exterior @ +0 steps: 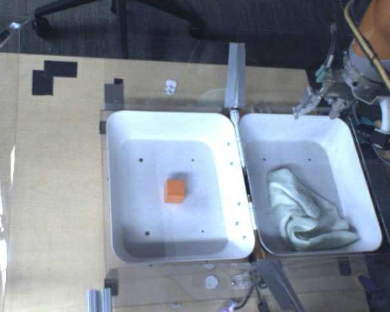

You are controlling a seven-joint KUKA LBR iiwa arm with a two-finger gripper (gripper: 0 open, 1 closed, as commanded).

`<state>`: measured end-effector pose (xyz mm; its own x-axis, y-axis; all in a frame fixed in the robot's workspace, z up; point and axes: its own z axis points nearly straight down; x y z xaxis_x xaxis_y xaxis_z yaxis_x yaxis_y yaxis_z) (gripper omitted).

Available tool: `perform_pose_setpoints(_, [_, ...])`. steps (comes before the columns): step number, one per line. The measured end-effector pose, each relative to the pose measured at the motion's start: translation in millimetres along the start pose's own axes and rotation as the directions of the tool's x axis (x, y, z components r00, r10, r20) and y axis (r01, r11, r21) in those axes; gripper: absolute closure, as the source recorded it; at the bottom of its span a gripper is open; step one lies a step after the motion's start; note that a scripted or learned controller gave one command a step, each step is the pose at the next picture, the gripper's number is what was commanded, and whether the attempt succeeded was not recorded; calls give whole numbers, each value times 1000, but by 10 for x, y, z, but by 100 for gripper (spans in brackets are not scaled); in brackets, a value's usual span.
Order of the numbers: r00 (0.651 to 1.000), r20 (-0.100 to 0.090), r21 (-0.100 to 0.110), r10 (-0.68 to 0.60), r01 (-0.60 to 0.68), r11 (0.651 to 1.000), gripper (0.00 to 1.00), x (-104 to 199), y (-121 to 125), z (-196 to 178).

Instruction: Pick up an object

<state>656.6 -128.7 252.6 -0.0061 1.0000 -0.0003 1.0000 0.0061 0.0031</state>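
A: Which step is the arm working through?

B: By my reading it is only approaching. The claw [320,104] is hanging above the far rim of the right bin [273,135], fingers spread, pinching nothing.

A: And what is lying there to pick?

B: A crumpled pale cloth [305,210] is lying in that bin's near half, well apart from the claw. An orange cube [175,190] is sitting mid-floor in the left bin [127,174], farther off.

A: So next?

B: Probably swinging toward the cloth and descending, fingers wide.
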Motion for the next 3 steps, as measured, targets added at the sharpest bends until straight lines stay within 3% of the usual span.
perform_pose_setpoints(1, [990, 0, 0, -142, 142, 990, 0, 152, 126, 1308])
perform_pose_setpoints(2, [989, 2, -7, -145, 145, 989, 100, 164, 151, 1177])
perform_pose_setpoints(3, [998, 0, -3, 66, -66, 998, 100, 465, 41, 356])
